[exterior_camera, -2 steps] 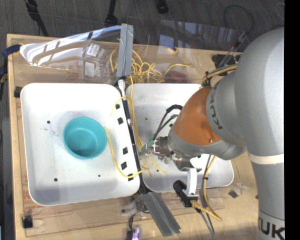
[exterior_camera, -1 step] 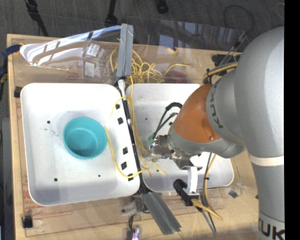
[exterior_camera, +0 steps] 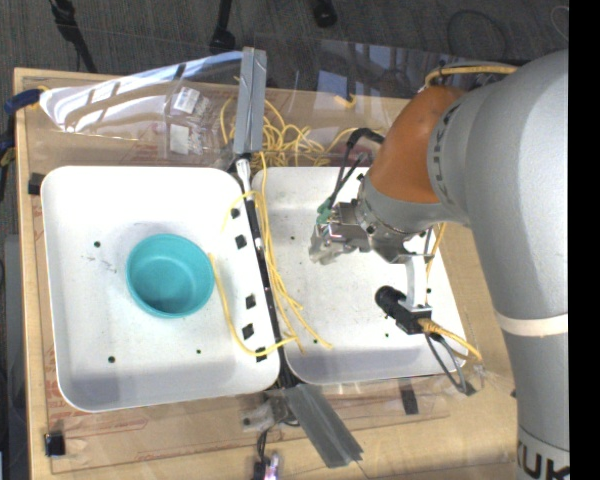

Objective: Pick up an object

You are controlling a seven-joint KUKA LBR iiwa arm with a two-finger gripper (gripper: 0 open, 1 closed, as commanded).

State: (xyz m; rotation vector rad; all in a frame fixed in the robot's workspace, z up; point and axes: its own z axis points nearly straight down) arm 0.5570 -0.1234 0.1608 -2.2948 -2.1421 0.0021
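A teal bowl (exterior_camera: 171,274) sits upright in the left bin (exterior_camera: 70,358), mouth facing up; being round, it has no long axis. The gripper (exterior_camera: 330,240) hangs over the right bin (exterior_camera: 365,363), centre-right of the frame; its state cannot be told.

I counted two white bins on the bench: the left bin (exterior_camera: 80,358) and the right bin (exterior_camera: 350,353). One teal bowl (exterior_camera: 170,274) sat in the left bin, and it was the one bowl there was. I had one arm (exterior_camera: 500,168) with one orange band (exterior_camera: 410,153) and one claw (exterior_camera: 332,236) over the right bin.
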